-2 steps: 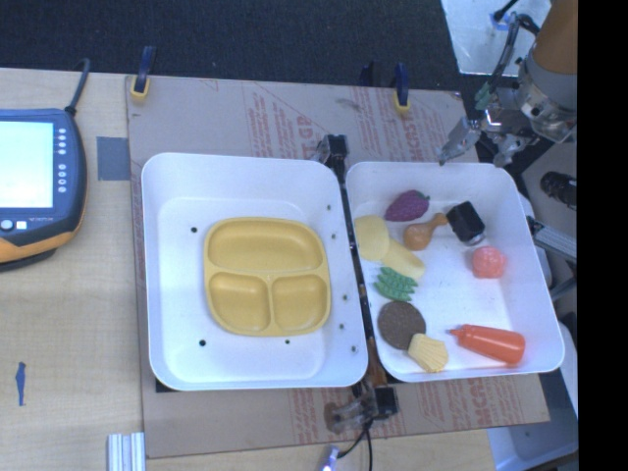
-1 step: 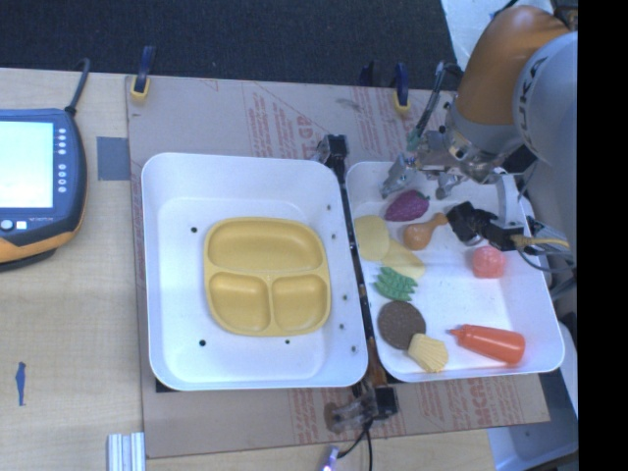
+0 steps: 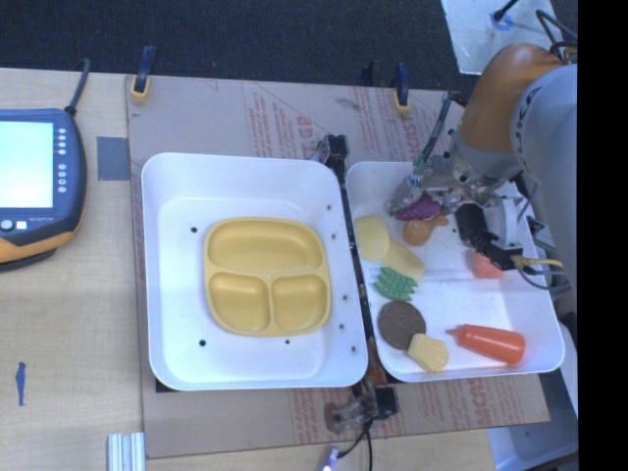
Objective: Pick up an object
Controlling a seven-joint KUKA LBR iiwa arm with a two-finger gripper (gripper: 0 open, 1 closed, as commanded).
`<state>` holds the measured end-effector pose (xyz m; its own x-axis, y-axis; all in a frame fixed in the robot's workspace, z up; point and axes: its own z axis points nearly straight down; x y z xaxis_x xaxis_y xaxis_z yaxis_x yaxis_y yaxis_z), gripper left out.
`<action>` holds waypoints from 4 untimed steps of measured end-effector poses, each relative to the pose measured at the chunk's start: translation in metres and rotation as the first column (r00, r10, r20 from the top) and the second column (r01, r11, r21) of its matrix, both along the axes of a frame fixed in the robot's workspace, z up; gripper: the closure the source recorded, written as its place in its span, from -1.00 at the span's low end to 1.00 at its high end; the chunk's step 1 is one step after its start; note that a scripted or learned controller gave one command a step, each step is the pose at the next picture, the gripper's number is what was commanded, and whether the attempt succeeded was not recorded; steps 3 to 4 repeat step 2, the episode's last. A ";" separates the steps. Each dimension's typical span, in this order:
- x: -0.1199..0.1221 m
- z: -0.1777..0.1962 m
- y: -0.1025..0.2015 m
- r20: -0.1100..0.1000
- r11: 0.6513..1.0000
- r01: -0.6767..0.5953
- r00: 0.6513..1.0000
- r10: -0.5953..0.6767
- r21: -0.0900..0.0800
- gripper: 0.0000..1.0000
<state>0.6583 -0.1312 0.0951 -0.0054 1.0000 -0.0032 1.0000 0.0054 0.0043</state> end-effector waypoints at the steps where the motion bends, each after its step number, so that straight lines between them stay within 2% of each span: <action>1: -0.001 0.009 -0.001 -0.005 1.000 -0.001 1.000 0.001 0.000 1.00; 2: -0.051 0.098 0.072 -0.007 1.000 -0.001 1.000 0.001 0.003 1.00; 4: -0.051 0.098 0.072 -0.007 1.000 -0.001 1.000 0.001 0.003 1.00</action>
